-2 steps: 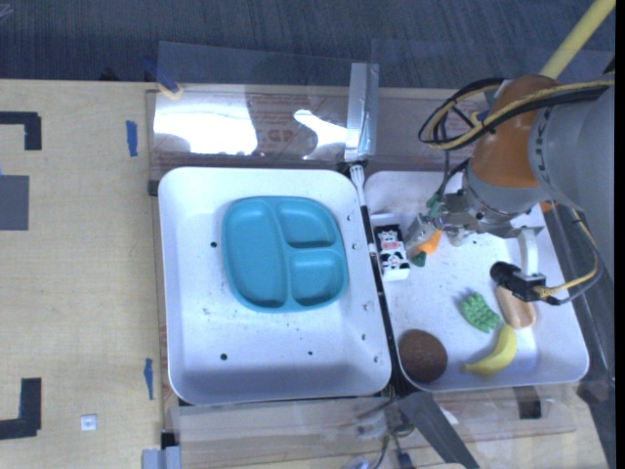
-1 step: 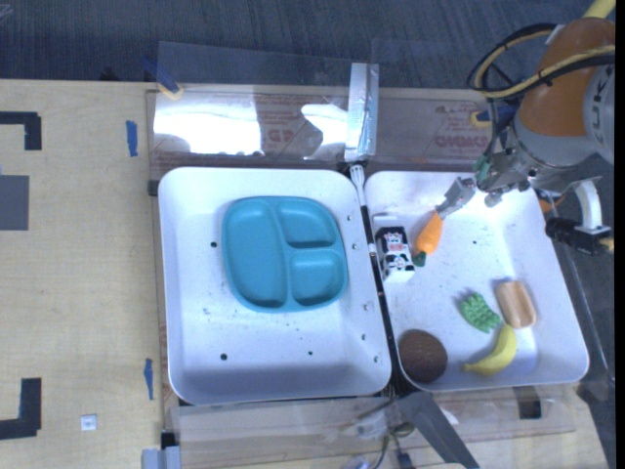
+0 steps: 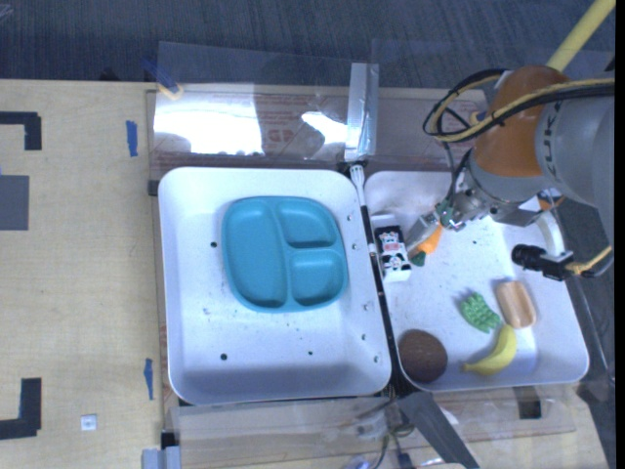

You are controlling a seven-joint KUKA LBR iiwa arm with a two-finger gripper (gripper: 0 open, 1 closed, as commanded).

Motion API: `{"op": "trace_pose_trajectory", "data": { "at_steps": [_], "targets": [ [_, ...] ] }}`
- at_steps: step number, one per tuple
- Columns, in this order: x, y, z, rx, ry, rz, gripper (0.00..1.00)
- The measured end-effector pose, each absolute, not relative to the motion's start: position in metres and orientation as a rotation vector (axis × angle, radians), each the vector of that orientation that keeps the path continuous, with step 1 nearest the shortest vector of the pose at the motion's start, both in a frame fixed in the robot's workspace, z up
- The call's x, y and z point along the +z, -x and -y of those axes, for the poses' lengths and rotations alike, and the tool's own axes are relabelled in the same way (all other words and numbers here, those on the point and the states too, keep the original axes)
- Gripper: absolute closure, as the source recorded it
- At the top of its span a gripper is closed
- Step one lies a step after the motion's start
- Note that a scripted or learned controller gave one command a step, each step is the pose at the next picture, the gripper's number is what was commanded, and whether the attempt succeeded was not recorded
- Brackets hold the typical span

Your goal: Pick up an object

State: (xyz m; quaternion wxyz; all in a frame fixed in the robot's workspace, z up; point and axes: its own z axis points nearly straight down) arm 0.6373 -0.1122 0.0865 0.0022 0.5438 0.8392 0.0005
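I see the left bin point(image 3: 186, 360) holding a blue divided tray point(image 3: 285, 252). The right bin point(image 3: 557, 355) holds banana point(image 3: 494, 353), green piece point(image 3: 479, 312), bread roll point(image 3: 516, 303), brown ball point(image 3: 423, 354) and carrot point(image 3: 427, 244). Gripper point(image 3: 451, 213) hovers above the carrot; can't tell fingers' state.

The small black-and-white carton point(image 3: 393, 253) in the right bin bears print too small to read.

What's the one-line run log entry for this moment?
claw: low in right bin, over carrot | nothing seen held | banana, brown ball untouched | blue tray in left bin
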Motion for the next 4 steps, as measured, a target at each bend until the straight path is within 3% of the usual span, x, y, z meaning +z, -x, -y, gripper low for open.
{"op": "trace_pose_trajectory", "data": {
  "at_steps": [1,2,3,4],
  "targets": [
    [0.163,-0.599,0.106,0.003,-1.447,-2.785,0.00],
    [0.111,-0.632,0.108,0.000,-1.610,-2.683,0.00],
    [0.086,-0.604,0.158,0.002,-1.955,-2.457,0.00],
    [0.087,-0.567,0.125,0.005,-1.856,-2.529,0.00]
  ]
}}
